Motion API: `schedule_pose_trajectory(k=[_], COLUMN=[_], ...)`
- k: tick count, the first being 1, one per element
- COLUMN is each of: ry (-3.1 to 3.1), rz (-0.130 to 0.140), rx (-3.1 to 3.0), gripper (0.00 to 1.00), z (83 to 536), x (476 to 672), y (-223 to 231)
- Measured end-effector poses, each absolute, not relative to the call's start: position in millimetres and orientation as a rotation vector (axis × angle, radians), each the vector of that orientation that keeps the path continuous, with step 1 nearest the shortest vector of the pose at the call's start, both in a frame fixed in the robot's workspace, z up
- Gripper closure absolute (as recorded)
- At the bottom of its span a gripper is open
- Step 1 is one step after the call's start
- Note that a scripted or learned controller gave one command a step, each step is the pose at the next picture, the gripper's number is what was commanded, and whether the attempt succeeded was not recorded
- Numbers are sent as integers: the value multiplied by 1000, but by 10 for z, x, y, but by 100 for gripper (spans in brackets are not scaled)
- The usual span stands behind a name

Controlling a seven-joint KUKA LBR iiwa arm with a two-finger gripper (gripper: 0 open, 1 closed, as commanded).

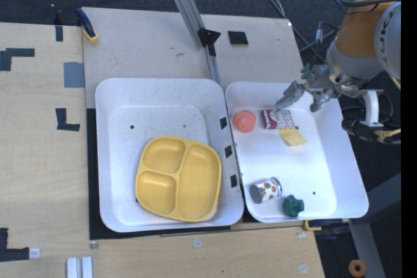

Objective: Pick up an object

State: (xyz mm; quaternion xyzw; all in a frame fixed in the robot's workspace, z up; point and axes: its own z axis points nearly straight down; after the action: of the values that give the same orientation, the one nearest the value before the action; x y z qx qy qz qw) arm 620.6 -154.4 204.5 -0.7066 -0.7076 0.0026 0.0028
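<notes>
The hand (285, 115), fingers apart, hangs over the red packet (270, 119) near the right bin's (339, 159) far edge.

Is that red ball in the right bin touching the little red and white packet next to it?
Apart. The camera view shows a strip of white bin floor between the red ball and the red and white packet, so they lie side by side without contact.

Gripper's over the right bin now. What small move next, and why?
Probably lower the gripper straight down: it hangs over the red-and-white packet, beside the yellow block, with nothing visibly between its fingers.
</notes>
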Motion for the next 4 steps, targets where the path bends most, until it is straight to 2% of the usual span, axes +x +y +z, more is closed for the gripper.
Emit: schedule_pose_trajectory(k=[2, 3, 4], ry=[-2220, -2224, -2226], rz=[8, 4, -3], rx=[-2216, -2217, -2221], gripper=[0, 100, 100], z=[955, 1099, 1612], x=[6297, 6312, 6395], y=[-1576, -1571, -1491])
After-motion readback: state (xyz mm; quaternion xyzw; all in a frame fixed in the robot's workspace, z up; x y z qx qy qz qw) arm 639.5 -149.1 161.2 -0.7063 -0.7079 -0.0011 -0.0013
